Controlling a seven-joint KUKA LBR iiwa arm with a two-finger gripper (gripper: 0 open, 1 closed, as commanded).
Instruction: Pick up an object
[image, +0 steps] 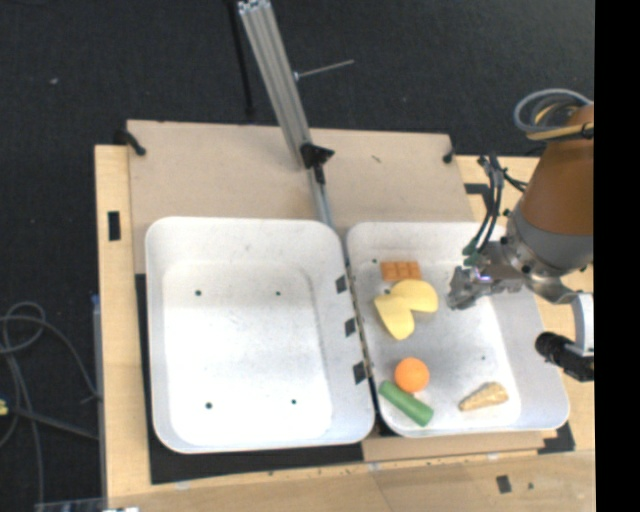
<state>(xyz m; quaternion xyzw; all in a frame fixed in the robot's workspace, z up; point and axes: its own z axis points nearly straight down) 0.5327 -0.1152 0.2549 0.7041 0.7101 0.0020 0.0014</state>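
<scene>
In the right shallow white plastic bin (520, 405), the hand (466, 288), whose state I cannot tell, hovers just beside the pale yellow curved pieces (404, 305), so a descent here may miss them.

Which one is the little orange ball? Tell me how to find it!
Look at the right white bin, the one nearer the grey and orange arm. Near its front edge sits the orange ball, below the yellow pieces and touching the green stick. It is the only round, bright orange thing there.
</scene>
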